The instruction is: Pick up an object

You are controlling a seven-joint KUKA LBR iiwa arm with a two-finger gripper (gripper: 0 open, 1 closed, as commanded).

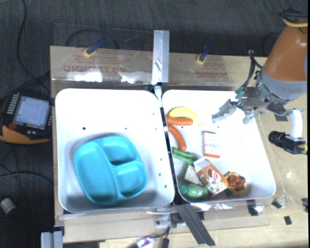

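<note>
The gripper (pixel 232 110) hangs over the upper right part of the right bin (pixel 258 154), its two fingers spread apart with nothing between them. One finger (pixel 223 111) points left and downward toward the bin floor; the other (pixel 247 117) sits closer to the arm's grey wrist and orange band.

The objects lie to the left of and below the gripper, none touching it. Nearest is a small flat carton (pixel 211 143), white with red print, lying just below the gripper on the bare white floor. Farther left, against the divider, a yellow banana (pixel 182 111) curves above an orange-red sausage-like piece (pixel 180 121), and a second orange piece (pixel 176 137), long and thin, slants down beneath them. A dark green cucumber-like stick (pixel 183 155) lies under that. In the lower corner a glossy printed packet (pixel 209 175) rests among a rounded green piece (pixel 194 191) and a small reddish-orange cluster (pixel 236 182).

The left bin (pixel 67 107) holds a smooth turquoise plastic tray (pixel 110 168) with rounded corners and divided compartments, well apart from the gripper. Both bins sit on the counter (pixel 119 66).
</note>
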